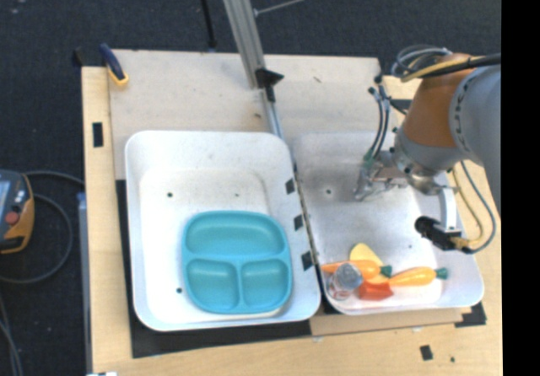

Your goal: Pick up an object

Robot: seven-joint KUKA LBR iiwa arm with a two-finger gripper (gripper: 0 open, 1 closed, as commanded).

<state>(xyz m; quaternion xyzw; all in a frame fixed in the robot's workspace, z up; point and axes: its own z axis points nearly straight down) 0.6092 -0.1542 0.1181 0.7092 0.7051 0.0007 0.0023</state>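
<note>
The arm (439,117) reached over the right bin (337,206), and its tool (369,185) hung low above that bin's bare upper floor, well apart from the toys; whether the tool was apart or together could not be told from this slant. The pickable things lay crowded in the right bin's near corner: a yellow piece (364,256), an orange carrot-like toy (413,276), a red piece (376,288) and a small clear, greyish item (344,278), all touching or just beside one another. The left bin (211,155) carried a turquoise divided tray (236,271) toward its near side. Judged from this, the step in hand was the approach, with nothing yet grasped. To do it well, the tool should travel toward the near corner of the right bin and come down over one toy at the cluster's edge, the carrot-like toy looking the least hemmed in, squarely across its narrow width, keeping off the bin wall and off the neighbours so that nothing is shoved aside as it closes
</note>
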